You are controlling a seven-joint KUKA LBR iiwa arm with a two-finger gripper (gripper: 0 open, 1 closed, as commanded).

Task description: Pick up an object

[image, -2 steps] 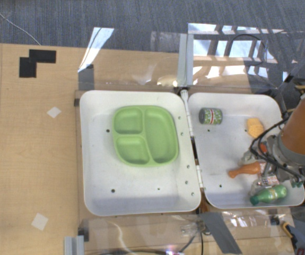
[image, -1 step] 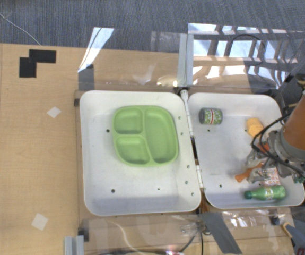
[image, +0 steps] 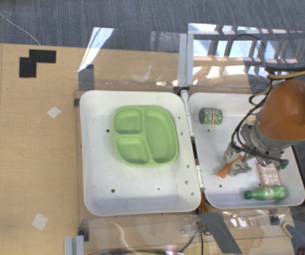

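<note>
The right bin holds several objects. A small can with a green label lies at its back left. An orange carrot-shaped piece lies near the middle. A green bottle lies on its side along the front edge, and a pink and white carton sits just behind it. My gripper is low over the bin, right beside the orange piece and left of the carton. The arm's orange band hides much of the wrist.
The left bin holds a light green divided plate. A metal divider runs between the two bins. Clear guard panels stand behind the bins. Cables hang beside the wrist.
</note>
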